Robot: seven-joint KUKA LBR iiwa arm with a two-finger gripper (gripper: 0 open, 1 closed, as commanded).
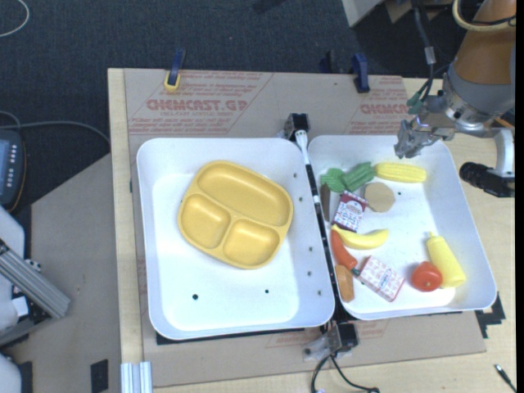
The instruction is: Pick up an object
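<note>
Gripper (pixel 407 147) above right bin (pixel 475 219) of toy food; yellow plate (pixel 236 213) in left bin (pixel 164 219)

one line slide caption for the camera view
Tool above corn in toy-filled right bin; yellow tray in left bin.

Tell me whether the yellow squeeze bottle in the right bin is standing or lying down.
Lying down. The yellow plastic squeeze bottle rests on its side on the floor of the right white bin, beside the red toy tomato.

My table (pixel 246 101) shows a brown sheet printed with red lettering, held at its far edge by a yellow clamp (pixel 173 79) and a blue clamp (pixel 359 72); the left bin (pixel 155 219) and right bin (pixel 471 219) sit side by side on it, touching
</note>
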